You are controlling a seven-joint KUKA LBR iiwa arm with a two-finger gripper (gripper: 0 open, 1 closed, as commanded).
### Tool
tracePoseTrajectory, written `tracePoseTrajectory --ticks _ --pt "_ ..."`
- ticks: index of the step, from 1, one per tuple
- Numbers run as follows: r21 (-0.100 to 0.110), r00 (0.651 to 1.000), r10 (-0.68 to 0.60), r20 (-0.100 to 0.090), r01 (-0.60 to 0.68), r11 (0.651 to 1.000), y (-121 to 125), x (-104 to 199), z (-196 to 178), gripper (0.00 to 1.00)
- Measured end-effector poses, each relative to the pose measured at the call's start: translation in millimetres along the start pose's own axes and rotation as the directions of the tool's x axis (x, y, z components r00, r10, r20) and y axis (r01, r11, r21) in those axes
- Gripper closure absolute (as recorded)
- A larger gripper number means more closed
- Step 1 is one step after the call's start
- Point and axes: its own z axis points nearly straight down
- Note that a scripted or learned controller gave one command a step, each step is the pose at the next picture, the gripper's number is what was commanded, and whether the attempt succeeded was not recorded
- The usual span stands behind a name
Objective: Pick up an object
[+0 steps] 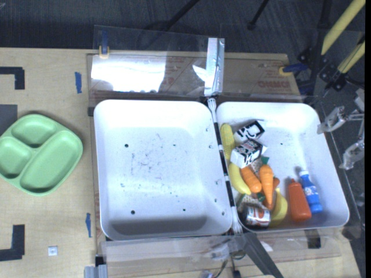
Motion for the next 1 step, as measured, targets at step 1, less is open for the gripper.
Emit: tracePoseTrajectory --ticks 1 --pt "-0.003 0.994 -0.108 -0.003 0.108 0.994 32.4 46.9 136.9 0.00"
